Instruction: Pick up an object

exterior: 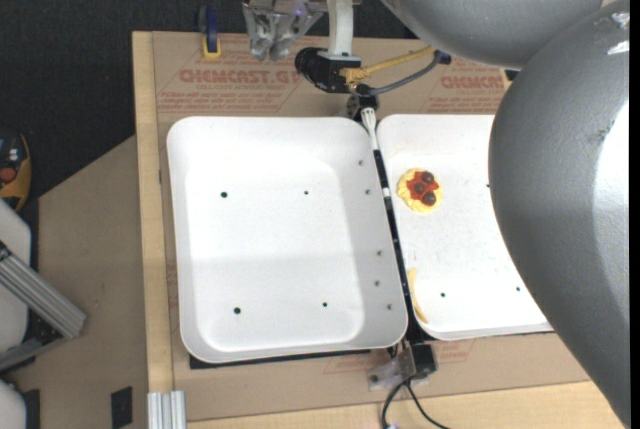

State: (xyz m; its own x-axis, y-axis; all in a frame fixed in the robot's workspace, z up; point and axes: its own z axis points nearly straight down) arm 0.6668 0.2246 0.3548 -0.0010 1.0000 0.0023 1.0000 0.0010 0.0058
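The big grey arm [520, 67] looms over the right bin [470, 317]. Left of that bin sits the left bin [270, 237]. The gripper [272, 35] hangs beyond the left bin's far edge. A small yellow-and-red object [419, 189] lies near the right bin's left wall.

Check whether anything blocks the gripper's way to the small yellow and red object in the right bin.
Nothing visible lies on the small yellow and red object. The gripper hangs past the bins' far edge; the divider rim between the bins lies beneath a straight path across.

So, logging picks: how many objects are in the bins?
2 visible: a yellow-red toy and a pale piece, both in the right bin. The arm may hide more.
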